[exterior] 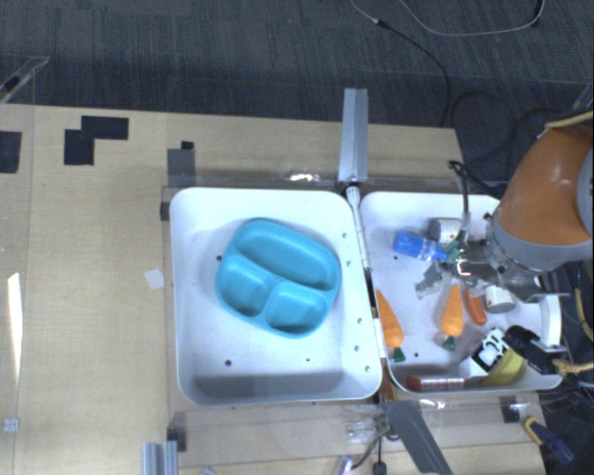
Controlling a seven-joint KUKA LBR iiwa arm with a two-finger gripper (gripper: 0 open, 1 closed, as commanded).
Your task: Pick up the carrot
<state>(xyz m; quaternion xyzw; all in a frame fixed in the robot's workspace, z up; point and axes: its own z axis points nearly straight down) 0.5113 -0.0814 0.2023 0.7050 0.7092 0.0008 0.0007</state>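
While the grey arm (557, 209) with its orange band reaches in from the right, its end effector (444, 269) hangs low over the right bin (408, 215), and whether it is wide or narrow cannot be told from this angle. Just below and to the right of the end effector lies a carrot (451, 315), close to its tip but with nothing showing it gripped. A second carrot (389, 321) lies well to the left of the end effector, tight against the bin's left wall. Up and to the left of the end effector sits a blue bottle-like item (412, 246). Down and to the right of it are a small black-and-white object (489, 351) and a yellow piece (508, 368), and along the bin's near rim lies a dark red stick-like item (436, 380).

Far to the left of the end effector, the left bin (200, 306) holds a blue divided tray (276, 276), with bare white floor around it. Both bins rest on a pale wooden worktop (83, 306), which stretches open and bare farther left. Beyond the worktop's far edge is dark carpet (232, 46), with a cable (445, 23) trailing across it. A metal post (354, 134) stands at the far end of the seam between the bins.
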